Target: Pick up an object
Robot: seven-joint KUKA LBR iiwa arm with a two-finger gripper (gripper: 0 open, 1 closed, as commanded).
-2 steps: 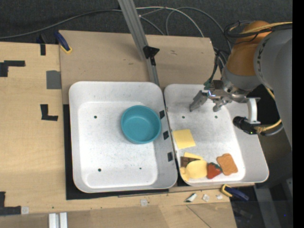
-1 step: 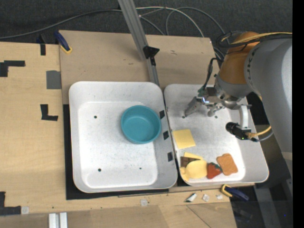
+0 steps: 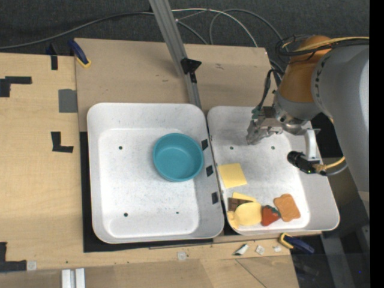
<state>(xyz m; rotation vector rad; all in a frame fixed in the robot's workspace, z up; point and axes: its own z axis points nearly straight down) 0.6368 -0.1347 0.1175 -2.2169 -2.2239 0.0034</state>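
1. Bench (image 3: 138, 71) of pale wood bears two shallow white bins side by side; a slanted grey metal post (image 3: 174, 41) rises behind them.
2. Left bin (image 3: 114, 191) holds a teal bowl (image 3: 177, 156), upright, near its right wall.
3. Right bin (image 3: 312, 191) holds the candidate objects: a pale yellow square block (image 3: 232, 175) near its left wall, and a cluster along its front edge.
4. Cluster comprises a yellow rounded piece (image 3: 246, 213), a small red piece (image 3: 269, 216) touching it, and an orange slab (image 3: 288, 207) just beside the red piece.
5. Arm (image 3: 312, 83), grey with an orange band, reaches in from the right.
6. Gripper (image 3: 259, 134) hangs over the rear part of the right bin, well apart from the cluster; whether it is released or clenched cannot be told, and nothing visible sits in it.
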